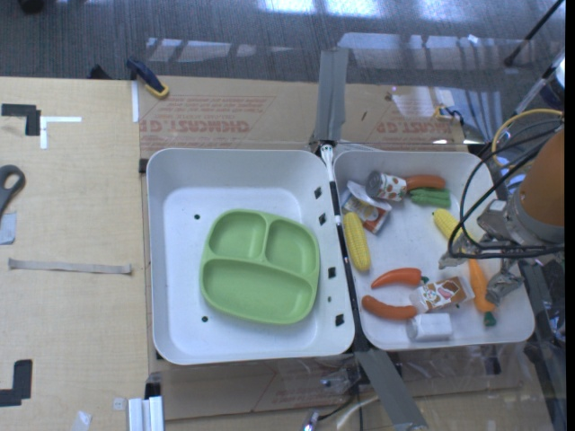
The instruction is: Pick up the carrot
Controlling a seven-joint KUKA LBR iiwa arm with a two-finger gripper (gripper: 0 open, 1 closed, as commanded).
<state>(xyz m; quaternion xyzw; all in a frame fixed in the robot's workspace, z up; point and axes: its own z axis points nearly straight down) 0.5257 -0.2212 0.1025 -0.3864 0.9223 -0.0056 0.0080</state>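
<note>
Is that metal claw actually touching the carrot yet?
Cannot tell. In the camera view the claw overlaps the carrot, but contact itself isn't plain.

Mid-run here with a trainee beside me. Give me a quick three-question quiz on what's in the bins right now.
1. True or false: the green divided plate lies in the left bin.
2. Which lies closest to the gripper? A) corn cob B) carrot C) white block
3. Fill in: the carrot's green end points toward the bin's ____ edge.

Key: 1 true; 2 B; 3 near (bottom of the camera view).
</note>
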